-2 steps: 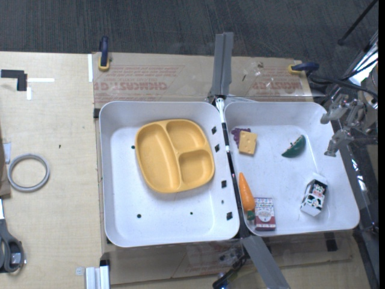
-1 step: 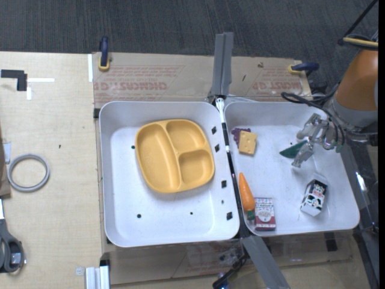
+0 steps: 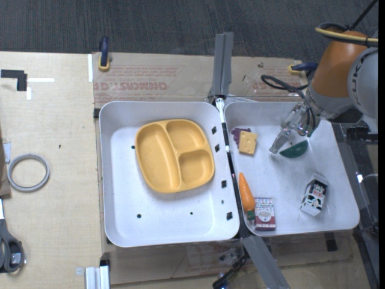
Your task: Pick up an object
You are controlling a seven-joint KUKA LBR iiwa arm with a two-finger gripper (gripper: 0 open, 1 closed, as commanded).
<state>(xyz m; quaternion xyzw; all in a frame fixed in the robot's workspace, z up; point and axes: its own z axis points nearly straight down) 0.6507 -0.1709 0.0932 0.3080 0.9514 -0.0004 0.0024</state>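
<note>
- End effector (image 3: 287, 138): low in right bin (image 3: 337, 161), fingers slightly apart, gripping nothing.
- Green object (image 3: 296, 150): touching beside fingertips, on bin floor.
- Yellow divided plate (image 3: 174, 155): left bin (image 3: 120, 209).

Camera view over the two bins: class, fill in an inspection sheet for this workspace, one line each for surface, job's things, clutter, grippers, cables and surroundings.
Surface: wooden bench bearing left bin and right bin, side by side.
Job's things: yellow divided plate in the left bin; in the right bin, cheese wedge, toy carrot, red carton, cow-print carton, green piece.
Clutter: grey tape ring and scissors on the bench, left.
Grippers: gripper low over the right bin, beside the green piece; a hold cannot be told.
Cables: black loop behind the right bin.
Surroundings: dark floor beyond the bench.
</note>
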